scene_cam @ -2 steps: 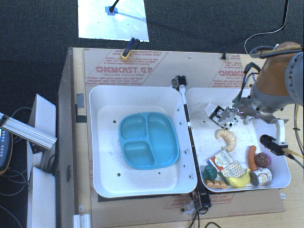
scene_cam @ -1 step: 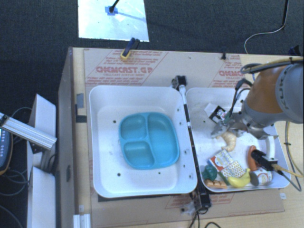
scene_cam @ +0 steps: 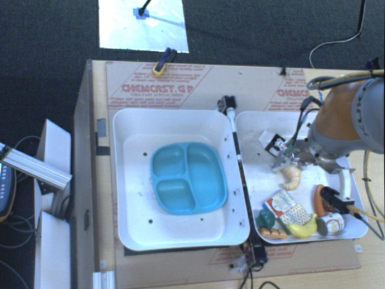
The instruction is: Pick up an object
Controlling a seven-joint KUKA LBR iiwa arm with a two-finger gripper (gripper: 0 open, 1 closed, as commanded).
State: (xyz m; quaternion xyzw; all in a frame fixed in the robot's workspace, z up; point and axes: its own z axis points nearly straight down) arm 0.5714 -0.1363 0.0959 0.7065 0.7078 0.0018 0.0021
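Observation:
The right white bin holds several small items. A pale croissant-shaped piece lies near its middle. Toward the front are a small red and white carton, a yellow banana, a green piece, an orange carrot-like piece and a small can. My gripper hangs low over the bin just behind the croissant piece, with the grey wrist and orange band to its right. A small black and white part shows at its left side.
The left white bin holds a blue divided plate. A black rod lies along the wall between the bins. Cables run along the right bin's right edge. A yellow and black tool lies behind the bins.

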